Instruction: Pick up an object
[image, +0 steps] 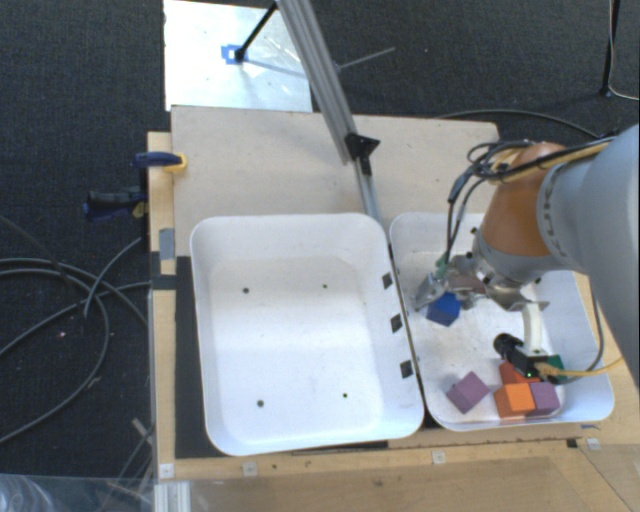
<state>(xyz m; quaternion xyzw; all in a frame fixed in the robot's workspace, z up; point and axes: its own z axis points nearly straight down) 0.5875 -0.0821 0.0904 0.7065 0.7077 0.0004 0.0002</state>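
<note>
Position: my claw (446, 291) hangs over the right-hand white bin (452, 352), close to the wall that bin shares with its neighbour.

Claw state: I cannot tell from this angle how far the claw is open, nor whether it has hold of anything; my own wrist housing covers the tip.

Task item: a blue block (443, 310) sits right at the claw's tip, on the camera side of it, with its upper edge tucked under the claw. Contact looks likely, a grip is not confirmed.

Other contents of the same bin, all nearer the camera than the claw and well apart from it: a purple block (466, 392) by itself; beyond it, toward my arm's side, an orange block (515, 399) touching a lilac block (545, 397), with a red block (512, 375) just behind the orange one.

Across the shared wall from the claw lies the left-hand white bin (203, 250). Both bins rest on the pale tabletop (260, 160).
</note>
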